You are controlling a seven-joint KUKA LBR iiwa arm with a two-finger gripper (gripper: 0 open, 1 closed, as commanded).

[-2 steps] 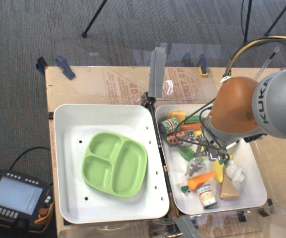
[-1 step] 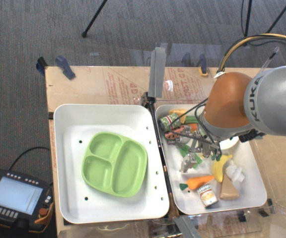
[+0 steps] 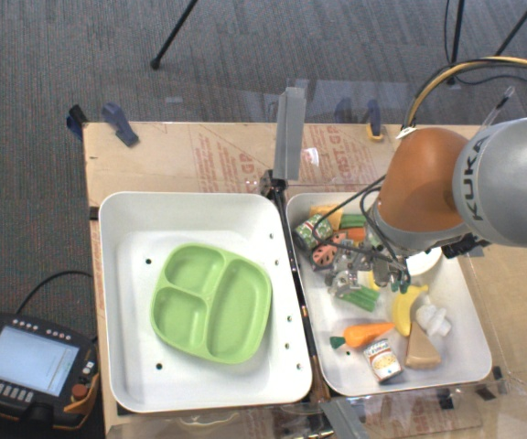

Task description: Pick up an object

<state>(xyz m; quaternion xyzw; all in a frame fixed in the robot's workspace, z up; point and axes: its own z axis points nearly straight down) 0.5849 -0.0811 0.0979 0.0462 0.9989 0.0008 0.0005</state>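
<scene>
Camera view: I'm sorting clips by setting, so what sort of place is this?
Likely a robotics lab: a robot arm works over two white bins on a bench, a control tablet lies on grey carpet, and tripod legs stand behind.

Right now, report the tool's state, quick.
Tool: down among the toy food in the right bin; open or closed cannot be told, and no object shows between its tips.

Even, bright overhead light; soft shadows, sharp focus.

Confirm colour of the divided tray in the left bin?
Light green, plain, no pattern. The divided tray shows clearly in the camera view, lying in the left bin.
</scene>
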